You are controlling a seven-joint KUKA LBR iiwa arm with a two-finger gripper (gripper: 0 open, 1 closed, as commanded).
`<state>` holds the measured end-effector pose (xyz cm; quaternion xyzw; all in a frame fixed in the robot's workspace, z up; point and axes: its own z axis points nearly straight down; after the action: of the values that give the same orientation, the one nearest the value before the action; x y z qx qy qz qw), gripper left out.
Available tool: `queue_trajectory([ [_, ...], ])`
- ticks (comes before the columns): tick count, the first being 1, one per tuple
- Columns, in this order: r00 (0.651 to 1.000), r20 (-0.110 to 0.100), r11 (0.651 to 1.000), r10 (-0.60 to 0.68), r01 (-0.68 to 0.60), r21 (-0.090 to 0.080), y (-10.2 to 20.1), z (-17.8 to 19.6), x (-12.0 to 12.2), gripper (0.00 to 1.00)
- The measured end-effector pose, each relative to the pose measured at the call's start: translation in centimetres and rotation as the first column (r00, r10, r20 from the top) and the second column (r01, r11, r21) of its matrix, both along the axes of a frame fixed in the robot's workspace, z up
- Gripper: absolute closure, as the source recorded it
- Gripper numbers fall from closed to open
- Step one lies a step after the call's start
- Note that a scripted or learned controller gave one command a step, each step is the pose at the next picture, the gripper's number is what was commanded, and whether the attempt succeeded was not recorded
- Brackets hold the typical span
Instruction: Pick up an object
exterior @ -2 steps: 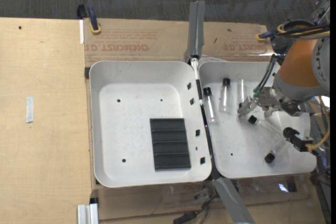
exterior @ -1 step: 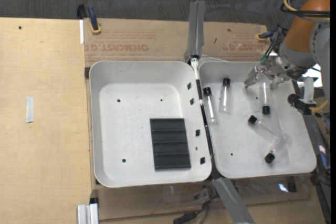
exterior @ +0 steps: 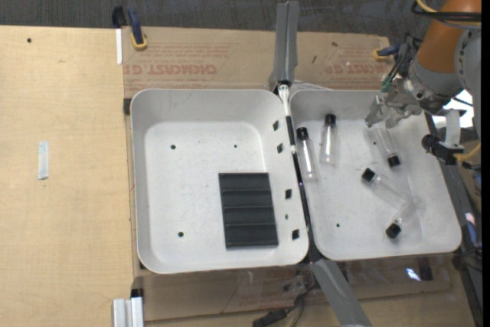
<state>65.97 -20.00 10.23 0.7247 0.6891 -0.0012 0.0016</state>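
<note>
Clear plastic vials with black caps lie scattered in the right bin (exterior: 429, 241), the one nearer the arm. One vial (exterior: 328, 137) lies near the bin's left side with its cap pointing away, and another vial (exterior: 305, 153) lies just beside it, along the left wall. A third vial (exterior: 385, 145) lies close under the gripper (exterior: 388, 108), its clear body running down from the gripper toward a black cap lower in the bin. Two more lie toward the bin's near right corner: one (exterior: 383, 188) with its cap at the upper left, the other (exterior: 404, 218) with its cap at the bottom. The gripper sits over the far right part of this bin, below the arm's orange band (exterior: 444, 38). Whether it is spread or closed cannot be told, and nothing can be made out in its grasp; the nearest vial looks to lie on the bin floor just beside it. The left bin (exterior: 153, 226) holds a black ribbed block (exterior: 247, 209) toward its near right side, well apart from the gripper. Both bins rest on a cardboard sheet (exterior: 199, 61) upon a wooden bench (exterior: 61, 126)
</note>
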Motion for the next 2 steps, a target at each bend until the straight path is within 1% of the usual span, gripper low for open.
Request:
queue_trajectory([
  [1, 0.982, -0.002, 0.982, -0.187, 0.187, 0.002, 6.5, 13.1, -1.1, 1.00],
  [2, 0.979, -0.003, 0.979, -0.203, 0.203, 0.002, 10.3, 12.1, -0.1, 1.00],
])
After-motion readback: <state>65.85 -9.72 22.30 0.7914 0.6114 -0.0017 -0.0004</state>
